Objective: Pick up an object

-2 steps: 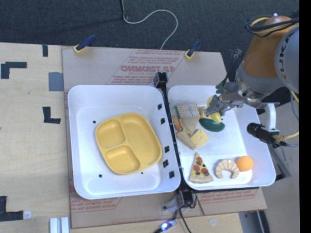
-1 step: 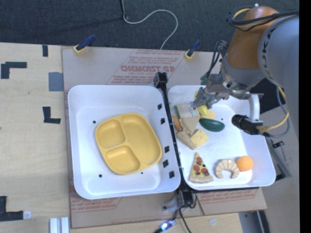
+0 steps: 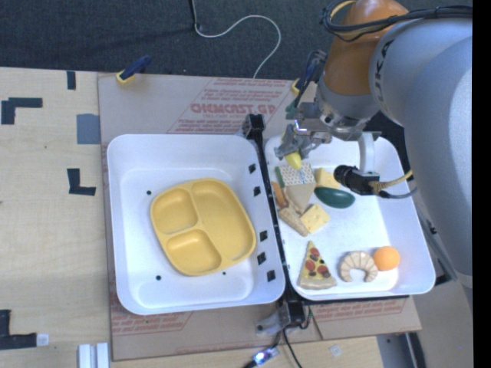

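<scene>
While gripper (image 3: 295, 150) is hung at right bin's (image 3: 399, 278) back-left corner, finger state unreadable, toast (image 3: 298, 177) just below, plate (image 3: 202, 225) centred in left bin (image 3: 130, 205)

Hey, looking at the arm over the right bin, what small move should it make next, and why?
Probably lower straight down: the gripper hovers above the cluster of toy food at the right bin's left side, with a small yellow piece just beneath it.

"CHEMCAST" on the cardboard sheet (image 3: 222, 106)
</scene>
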### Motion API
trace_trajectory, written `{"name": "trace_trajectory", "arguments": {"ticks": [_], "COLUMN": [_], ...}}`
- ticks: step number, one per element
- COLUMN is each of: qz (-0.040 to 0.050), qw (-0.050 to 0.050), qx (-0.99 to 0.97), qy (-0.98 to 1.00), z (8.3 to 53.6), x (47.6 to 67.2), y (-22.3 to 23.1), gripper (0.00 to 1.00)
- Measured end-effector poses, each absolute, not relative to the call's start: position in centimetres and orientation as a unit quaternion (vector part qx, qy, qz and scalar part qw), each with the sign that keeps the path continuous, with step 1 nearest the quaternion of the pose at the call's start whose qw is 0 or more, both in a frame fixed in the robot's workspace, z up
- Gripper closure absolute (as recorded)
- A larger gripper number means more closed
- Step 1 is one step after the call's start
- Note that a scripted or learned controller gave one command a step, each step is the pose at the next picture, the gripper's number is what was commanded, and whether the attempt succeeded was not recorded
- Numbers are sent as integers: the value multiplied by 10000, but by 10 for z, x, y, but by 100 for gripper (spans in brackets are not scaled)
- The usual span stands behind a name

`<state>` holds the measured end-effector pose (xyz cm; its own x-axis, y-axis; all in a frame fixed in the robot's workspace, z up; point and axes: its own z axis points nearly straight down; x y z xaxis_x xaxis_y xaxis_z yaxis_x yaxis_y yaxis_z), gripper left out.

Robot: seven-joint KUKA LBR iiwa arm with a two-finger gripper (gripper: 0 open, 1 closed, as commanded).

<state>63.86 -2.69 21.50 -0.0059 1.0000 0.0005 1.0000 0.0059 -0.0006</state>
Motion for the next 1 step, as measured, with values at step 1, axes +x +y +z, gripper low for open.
{"name": "trace_trajectory", "arguments": {"ticks": [1], "qz": [7], "qw": [7], "qx": [-7066], "qy": [-7076], "z": [224], "x": [629], "y": [-15], "gripper": [100]}}
